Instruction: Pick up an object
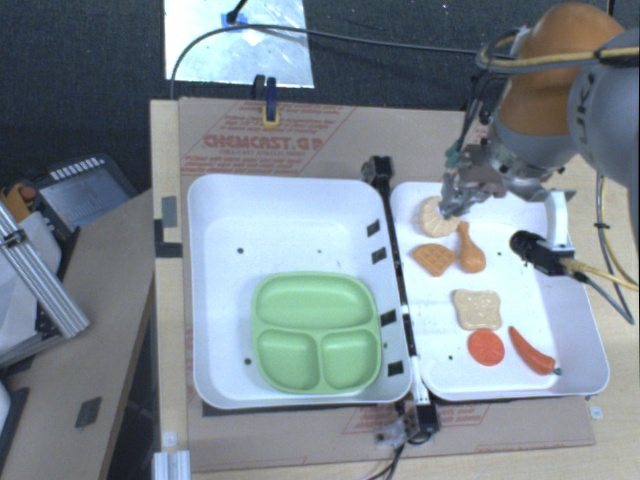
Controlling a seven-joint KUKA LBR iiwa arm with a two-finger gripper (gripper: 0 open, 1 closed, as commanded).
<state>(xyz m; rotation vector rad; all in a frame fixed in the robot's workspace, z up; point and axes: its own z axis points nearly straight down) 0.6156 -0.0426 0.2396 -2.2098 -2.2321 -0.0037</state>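
Observation:
My gripper (pixel 452 206) hangs over the far left part of the right bin (pixel 575 313), right above a pale round cookie-like piece (pixel 432 219). Close by lie a toy chicken drumstick (pixel 468 248) and an orange waffle-like piece (pixel 433 259). Farther toward the front are a slice of toast (pixel 477 309), a red tomato slice (pixel 487 348) and a red chili pepper (pixel 533 351). From this angle the fingers are hidden by the wrist.
The left bin (pixel 220 228) holds a green divided plate (pixel 314 330). A black divider clip strip (pixel 390 268) runs between the bins. A black cable fitting (pixel 535 251) sticks in over the right bin's right side. Cardboard lies under both bins.

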